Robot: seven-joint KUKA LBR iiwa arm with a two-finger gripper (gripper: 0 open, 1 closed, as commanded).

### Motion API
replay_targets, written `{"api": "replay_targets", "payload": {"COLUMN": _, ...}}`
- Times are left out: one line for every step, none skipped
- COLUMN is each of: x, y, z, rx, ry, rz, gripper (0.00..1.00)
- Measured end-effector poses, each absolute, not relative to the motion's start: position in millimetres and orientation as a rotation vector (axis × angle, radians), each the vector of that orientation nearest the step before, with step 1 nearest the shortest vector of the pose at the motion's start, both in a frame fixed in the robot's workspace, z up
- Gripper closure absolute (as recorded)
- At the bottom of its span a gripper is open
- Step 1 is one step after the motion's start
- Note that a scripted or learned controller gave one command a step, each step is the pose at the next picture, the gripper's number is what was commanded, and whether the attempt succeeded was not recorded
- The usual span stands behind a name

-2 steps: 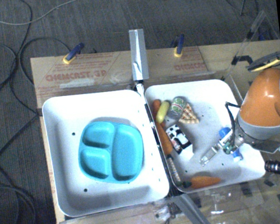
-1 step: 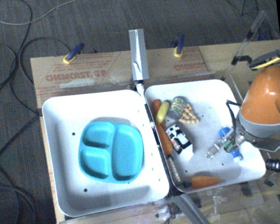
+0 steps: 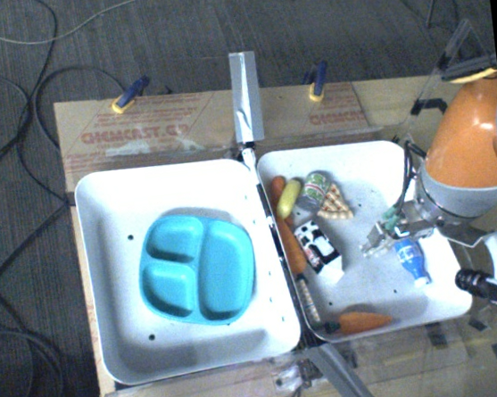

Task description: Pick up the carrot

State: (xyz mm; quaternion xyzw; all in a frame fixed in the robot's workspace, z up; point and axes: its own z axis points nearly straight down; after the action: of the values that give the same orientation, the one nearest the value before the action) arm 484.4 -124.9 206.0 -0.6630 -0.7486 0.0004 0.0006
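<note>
An orange carrot [image 3: 364, 320] lies flat along the front wall of the right bin [image 3: 441, 304], its dark tip pointing left. A second long orange carrot-like piece [image 3: 289, 237] rests against that bin's left wall. My gripper [image 3: 382, 235] hangs over the right half of the same bin, behind and to the right of the front carrot and well apart from it. Nothing shows in the gripper. A blue and white bottle [image 3: 411, 261] lies just in front of it.
Behind and left of the gripper lie a yellow piece [image 3: 290, 197], a small can [image 3: 317, 184], a pizza slice toy [image 3: 335, 202] and a black and white item [image 3: 315, 244]. A dark marker [image 3: 307, 300] lies along the left wall. The left bin [image 3: 114, 344] holds a blue divided tray [image 3: 198, 267].
</note>
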Motion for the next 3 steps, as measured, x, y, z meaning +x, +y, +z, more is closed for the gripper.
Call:
{"api": "replay_targets", "payload": {"x": 483.5, "y": -189, "z": 155, "rx": -1.922, "ry": -2.483, "rz": 0.003, "gripper": 1.00}}
{"api": "replay_targets", "payload": {"x": 483.7, "y": -189, "z": 156, "rx": -1.921, "ry": -2.484, "rz": 0.002, "gripper": 0.00}}
{"api": "replay_targets", "payload": {"x": 483.8, "y": -106, "z": 120, "rx": -1.723, "ry": -2.624, "rz": 0.000, "gripper": 0.00}}
